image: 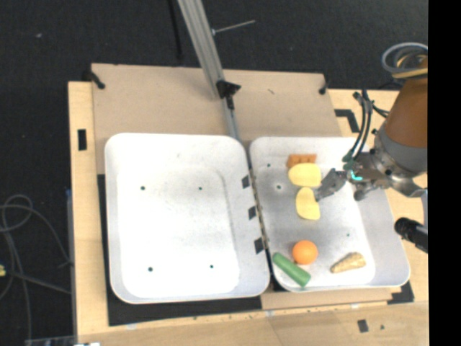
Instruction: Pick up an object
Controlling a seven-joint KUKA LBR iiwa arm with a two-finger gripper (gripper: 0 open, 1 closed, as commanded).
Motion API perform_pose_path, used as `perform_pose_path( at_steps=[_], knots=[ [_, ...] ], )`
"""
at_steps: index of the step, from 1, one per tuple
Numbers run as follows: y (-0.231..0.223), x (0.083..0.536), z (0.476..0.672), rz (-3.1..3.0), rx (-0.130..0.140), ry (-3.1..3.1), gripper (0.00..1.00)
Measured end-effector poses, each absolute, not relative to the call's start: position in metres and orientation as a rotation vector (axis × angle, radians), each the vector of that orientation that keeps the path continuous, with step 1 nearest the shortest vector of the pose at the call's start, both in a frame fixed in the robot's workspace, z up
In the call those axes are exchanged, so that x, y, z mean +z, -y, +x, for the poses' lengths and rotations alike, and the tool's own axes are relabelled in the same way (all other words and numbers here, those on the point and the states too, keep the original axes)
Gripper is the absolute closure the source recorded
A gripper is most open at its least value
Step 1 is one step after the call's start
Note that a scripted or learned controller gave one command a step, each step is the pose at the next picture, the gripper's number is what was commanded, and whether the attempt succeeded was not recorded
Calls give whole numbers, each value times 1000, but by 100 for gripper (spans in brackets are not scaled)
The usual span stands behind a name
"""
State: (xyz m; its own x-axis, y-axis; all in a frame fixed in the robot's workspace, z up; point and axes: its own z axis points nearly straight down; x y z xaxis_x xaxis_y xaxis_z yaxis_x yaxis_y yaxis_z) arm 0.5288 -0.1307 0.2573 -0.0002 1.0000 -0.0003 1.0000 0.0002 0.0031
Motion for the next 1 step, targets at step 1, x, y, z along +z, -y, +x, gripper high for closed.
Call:
perform_pose_path(
  at_steps=[1],
  knots=[
    [132, 215, 533, 2225, -4, -2219, 0]
  ],
)
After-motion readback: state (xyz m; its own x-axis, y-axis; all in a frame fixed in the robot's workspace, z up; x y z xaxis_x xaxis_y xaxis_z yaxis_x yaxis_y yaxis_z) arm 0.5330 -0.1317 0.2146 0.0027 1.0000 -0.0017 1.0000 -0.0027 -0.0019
